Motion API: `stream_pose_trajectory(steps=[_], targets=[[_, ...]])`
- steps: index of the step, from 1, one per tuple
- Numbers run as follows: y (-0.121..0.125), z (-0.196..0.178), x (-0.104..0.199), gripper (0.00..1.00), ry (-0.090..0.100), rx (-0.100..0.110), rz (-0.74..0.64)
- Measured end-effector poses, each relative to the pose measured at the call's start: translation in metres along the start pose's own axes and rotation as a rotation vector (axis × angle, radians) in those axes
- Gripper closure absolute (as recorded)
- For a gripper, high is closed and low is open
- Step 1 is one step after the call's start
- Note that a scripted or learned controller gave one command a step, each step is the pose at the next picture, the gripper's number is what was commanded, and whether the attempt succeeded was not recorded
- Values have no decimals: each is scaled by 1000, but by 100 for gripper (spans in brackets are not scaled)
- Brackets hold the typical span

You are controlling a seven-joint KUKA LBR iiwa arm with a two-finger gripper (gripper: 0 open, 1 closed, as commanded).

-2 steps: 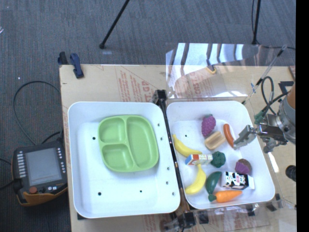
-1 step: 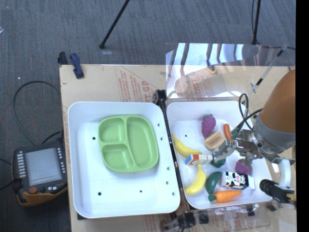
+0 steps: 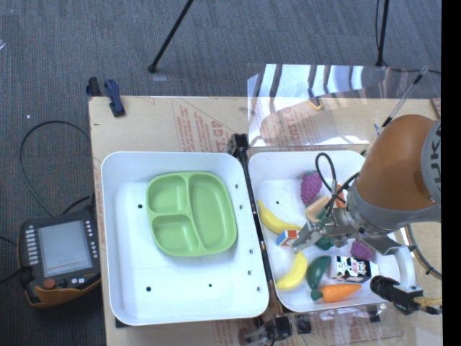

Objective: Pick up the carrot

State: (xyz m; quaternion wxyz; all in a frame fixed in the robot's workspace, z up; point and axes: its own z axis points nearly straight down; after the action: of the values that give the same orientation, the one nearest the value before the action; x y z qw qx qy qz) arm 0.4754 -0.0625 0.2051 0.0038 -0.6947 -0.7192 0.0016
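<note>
Carrot (image 3: 338,293): lies at the lower edge of the right bin (image 3: 268,166), lower right of the frame, beside a dark green vegetable (image 3: 318,272).
End effector (image 3: 314,233): hangs over the bin's middle, above and left of the carrot, apart from it; grip state unclear.
Left bin (image 3: 119,251): holds a green divided plate (image 3: 192,213).

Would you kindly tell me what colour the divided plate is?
Light green, seen in the camera view: the three-compartment plastic plate.

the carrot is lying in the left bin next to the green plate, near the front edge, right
Not quite. The camera view shows the carrot lying in the right bin, near its front edge, beside a green vegetable and a small milk carton. The green plate sits in the left bin.
</note>
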Motion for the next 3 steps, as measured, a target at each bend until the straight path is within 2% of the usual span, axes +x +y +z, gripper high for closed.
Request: stream_pose_trajectory(steps=[1,2,3], targets=[[-4,107,-39,0,1,7,-160],[25,15,100,0,5,-10,-45],[-1,19,-11,0,-6,-1,4]])
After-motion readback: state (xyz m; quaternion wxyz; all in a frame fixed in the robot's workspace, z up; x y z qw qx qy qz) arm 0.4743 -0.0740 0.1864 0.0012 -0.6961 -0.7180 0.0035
